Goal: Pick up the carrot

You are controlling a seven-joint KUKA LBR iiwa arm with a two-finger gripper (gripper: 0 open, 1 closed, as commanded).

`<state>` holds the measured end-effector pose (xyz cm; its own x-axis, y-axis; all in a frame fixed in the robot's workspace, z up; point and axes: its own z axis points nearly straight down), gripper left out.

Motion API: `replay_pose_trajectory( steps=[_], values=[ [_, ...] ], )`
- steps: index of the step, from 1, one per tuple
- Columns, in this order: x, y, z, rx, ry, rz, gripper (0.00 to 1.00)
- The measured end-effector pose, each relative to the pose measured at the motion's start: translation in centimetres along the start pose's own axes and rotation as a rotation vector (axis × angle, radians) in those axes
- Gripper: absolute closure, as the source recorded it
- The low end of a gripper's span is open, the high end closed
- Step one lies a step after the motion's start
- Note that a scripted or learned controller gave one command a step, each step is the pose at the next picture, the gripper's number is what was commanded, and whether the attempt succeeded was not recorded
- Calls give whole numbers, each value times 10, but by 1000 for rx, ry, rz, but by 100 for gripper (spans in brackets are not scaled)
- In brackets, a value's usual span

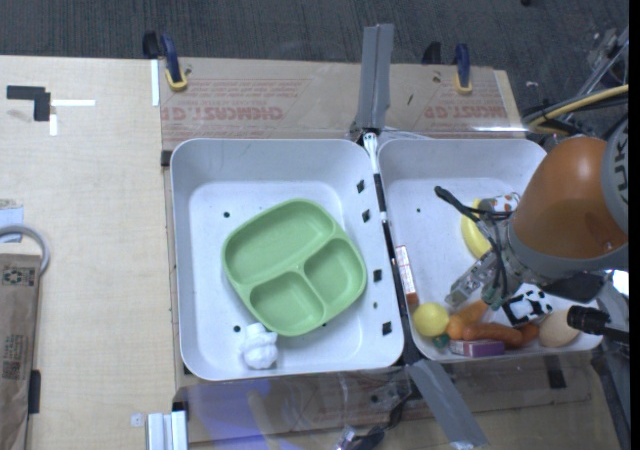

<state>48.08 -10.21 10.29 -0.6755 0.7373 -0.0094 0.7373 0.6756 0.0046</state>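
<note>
The carrot (497,330) lies orange along the front wall of the right bin (430,178), between a yellow lemon (431,319) and a beige egg-shaped thing (558,328). My gripper (480,288) hangs just above and behind the carrot's left end, under the arm's orange band (570,208). Its two metal fingers (468,285) point down and left, stand apart and have nothing between them. The arm hides the bin's right side.
A banana (474,235), a black utensil (458,204), a black-and-white toy (524,306) and a pink item (478,348) crowd the right bin. The left bin (200,238) holds a green divided plate (293,266) and a small white object (259,347).
</note>
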Motion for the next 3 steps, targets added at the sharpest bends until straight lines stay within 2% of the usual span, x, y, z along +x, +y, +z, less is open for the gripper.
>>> replay_pose_trajectory(
  steps=[1, 2, 3],
  values=[
    [14, 11, -89, 6, 8, 254, 100],
    [14, 11, -89, 6, 8, 254, 0],
    [81, 73, -113, 5, 7, 278, 0]
  ],
)
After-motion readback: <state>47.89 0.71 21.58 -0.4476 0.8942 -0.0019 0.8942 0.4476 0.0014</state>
